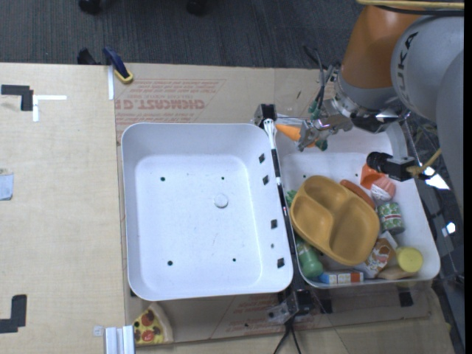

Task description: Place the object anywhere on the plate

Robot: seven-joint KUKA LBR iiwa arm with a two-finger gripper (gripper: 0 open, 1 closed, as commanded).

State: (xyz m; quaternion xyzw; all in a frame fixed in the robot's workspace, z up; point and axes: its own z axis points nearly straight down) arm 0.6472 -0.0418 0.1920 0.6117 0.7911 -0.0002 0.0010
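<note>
- Now the gripper (313, 135) hangs over the far left corner of the right bin (424, 220), up from the yellow-brown plate (335, 220).
- Its fingers are closed on a small orange carrot-like object (291, 132), which sticks out toward the left bin (136, 198) and sits just above the rim where the two bins meet.
- That plate, a divided dish with two compartments, lies tilted in the right bin, resting on other items; the held object is well apart from it, above and to the plate's far side.
- Right of the plate sit a green-labelled can (390, 216), an orange and white packet (377, 184) and a yellow round lid or cup (409, 259).
- Below the plate's near edge lie a green bottle-like item (308, 260) and a small flat box (343, 277).
- Left of the plate, the left bin holds one small white round disc (221, 202) near its middle.
- A toy pizza slice (149, 327) lies on the bench, near that bin's front left corner.
</note>
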